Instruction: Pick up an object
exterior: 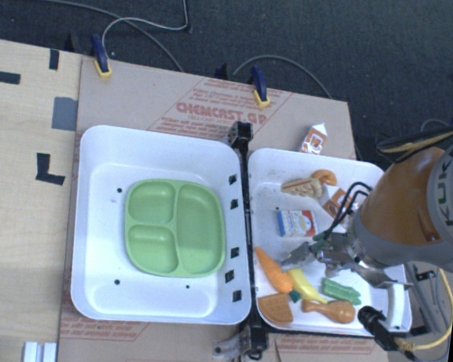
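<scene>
1. Two shallow white bins sit side by side on a cardboard sheet [219, 109] clamped to the bench; the left bin [91, 200] and the right bin [272, 164] touch along a black divider strip.
2. The left bin holds a green divided plate [175, 228], lying flat near its middle, with three compartments.
3. The right bin holds a cluster of toy food. An orange carrot [272, 271] lies at a slant near the divider, with a yellow banana-like piece [305, 287] just beside it.
4. A green pod-like piece [340, 291] lies to the right of the yellow piece, and a brown drumstick [330, 310] lies below both, near the front wall.
5. A flat brown piece [275, 308] rests in the front corner next to the drumstick.
6. A small white and blue carton [295, 223] lies near the bin's middle, and a tan croissant-like pastry [312, 183] sits toward the far wall.
7. A small orange and white carton [315, 138] stands outside the bins on the cardboard, just beyond the right bin's far wall.
8. The arm reaches over the right bin, its orange band over the bin's right side. The gripper [312, 256] hangs low above the carrot and the yellow piece, near the blue carton; whether it is apart or together I cannot tell, and nothing is seen clamped in it.
</scene>
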Motion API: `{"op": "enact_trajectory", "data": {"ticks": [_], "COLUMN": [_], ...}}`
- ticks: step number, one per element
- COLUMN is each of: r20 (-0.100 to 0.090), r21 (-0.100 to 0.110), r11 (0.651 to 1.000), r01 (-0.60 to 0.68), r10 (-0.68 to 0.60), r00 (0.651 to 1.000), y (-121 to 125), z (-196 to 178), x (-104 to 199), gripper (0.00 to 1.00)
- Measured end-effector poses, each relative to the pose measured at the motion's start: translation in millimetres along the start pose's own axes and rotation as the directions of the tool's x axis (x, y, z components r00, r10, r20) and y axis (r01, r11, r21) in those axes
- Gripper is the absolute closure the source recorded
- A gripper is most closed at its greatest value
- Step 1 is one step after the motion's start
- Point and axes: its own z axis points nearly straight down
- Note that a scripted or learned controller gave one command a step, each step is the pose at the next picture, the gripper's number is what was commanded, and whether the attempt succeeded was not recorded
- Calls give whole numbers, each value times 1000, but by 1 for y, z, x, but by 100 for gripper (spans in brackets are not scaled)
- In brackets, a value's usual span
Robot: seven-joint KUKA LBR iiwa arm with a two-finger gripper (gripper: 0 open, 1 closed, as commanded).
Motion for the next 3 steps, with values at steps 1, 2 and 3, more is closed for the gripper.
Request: {"op": "enact_trajectory", "data": {"ticks": [1, 2, 3], "r20": [0, 1, 0], "r21": [1, -10, -6], "r11": [1000, 1000, 1000], "r01": [-1, 0, 0], "r10": [1, 0, 0], "r00": [1000, 1000, 1000], "y": [0, 3, 2], "z": [41, 27, 29], "x": [8, 8, 9], "gripper": [0, 100, 0]}}
